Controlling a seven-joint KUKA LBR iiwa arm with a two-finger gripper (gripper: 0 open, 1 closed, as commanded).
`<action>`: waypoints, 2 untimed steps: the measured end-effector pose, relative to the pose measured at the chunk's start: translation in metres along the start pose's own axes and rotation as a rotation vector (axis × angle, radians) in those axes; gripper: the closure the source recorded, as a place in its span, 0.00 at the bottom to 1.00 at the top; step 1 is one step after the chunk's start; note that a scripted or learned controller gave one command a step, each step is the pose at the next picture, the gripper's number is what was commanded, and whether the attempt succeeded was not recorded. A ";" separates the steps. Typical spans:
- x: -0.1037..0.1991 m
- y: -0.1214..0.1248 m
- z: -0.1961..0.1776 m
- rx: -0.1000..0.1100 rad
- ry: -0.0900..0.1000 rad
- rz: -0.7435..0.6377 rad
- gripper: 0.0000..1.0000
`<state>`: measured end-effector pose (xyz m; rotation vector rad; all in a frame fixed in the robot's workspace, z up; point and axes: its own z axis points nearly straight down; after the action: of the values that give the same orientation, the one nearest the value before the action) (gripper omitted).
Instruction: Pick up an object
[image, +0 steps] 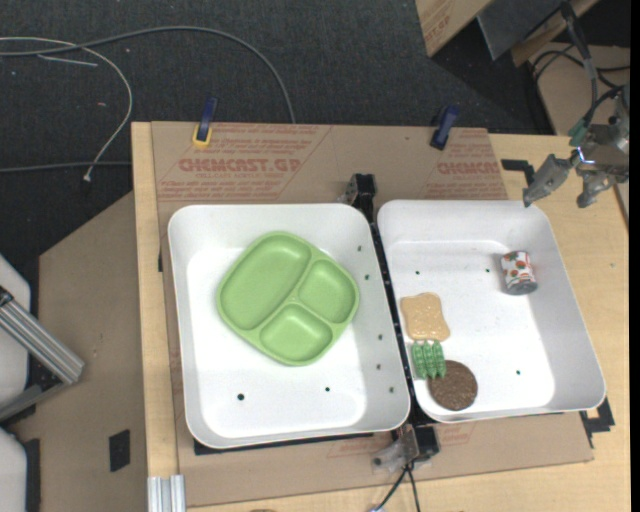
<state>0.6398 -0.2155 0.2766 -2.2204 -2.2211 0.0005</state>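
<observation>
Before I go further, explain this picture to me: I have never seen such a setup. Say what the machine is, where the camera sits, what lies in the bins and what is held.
One camera looks down at a slant on a bench with two white bins side by side. The machine is a robot arm reaching in from the right; its tool hangs by the right bin's far corner, above the bench, with nothing between its fingers. The left bin holds a green plate with three compartments. The right bin holds a small can on its side, a tan slice like toast, a small green piece and a brown disc. The last three lie close together along its left side. Nothing is held yet.
</observation>
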 end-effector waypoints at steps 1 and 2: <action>0.000 0.000 0.000 0.000 0.000 0.000 0.00; -0.002 0.004 0.040 0.002 0.000 -0.001 0.00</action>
<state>0.6434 -0.2171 0.2366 -2.2183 -2.2213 0.0022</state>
